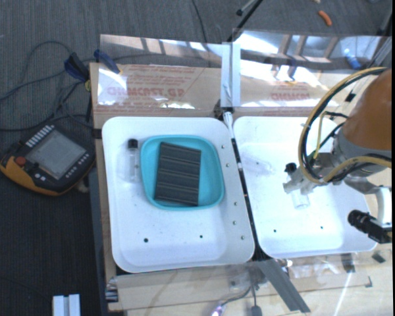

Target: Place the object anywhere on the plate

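A square teal plate lies in the left bin. A dark grey ribbed slab rests flat on the plate, near its middle. A small clear vial with a black cap lies in the left bin just beyond the plate's left edge. My gripper hangs over the right bin, near its middle, well to the right of the plate. I see nothing between its tips.
Yellow and black cables loop from the arm's wrist above the right bin. A raised divider separates the two bins. A teach pendant lies on the floor to the left. Clear panels stand behind both bins.
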You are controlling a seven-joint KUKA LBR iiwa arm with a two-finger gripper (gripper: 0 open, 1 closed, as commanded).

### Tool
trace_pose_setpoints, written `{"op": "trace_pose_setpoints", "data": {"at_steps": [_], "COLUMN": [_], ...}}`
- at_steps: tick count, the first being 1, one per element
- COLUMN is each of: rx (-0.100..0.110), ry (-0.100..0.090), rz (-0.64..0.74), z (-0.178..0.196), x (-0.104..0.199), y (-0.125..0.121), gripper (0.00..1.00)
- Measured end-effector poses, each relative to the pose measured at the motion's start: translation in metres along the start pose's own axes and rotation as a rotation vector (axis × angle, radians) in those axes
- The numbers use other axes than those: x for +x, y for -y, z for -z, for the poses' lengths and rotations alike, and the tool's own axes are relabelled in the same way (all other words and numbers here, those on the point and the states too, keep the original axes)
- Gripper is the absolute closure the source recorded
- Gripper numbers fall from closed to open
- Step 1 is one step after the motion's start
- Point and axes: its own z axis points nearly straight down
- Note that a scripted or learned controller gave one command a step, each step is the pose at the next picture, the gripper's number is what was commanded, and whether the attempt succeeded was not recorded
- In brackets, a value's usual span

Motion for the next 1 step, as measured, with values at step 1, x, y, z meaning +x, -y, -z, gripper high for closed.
{"op": "trace_pose_setpoints", "data": {"at_steps": [1], "rx": [0.000], "ry": [0.000], "rz": [0.000], "z": [0.0000], "x": [0.0000], "y": [0.0000], "gripper": [0.00]}}
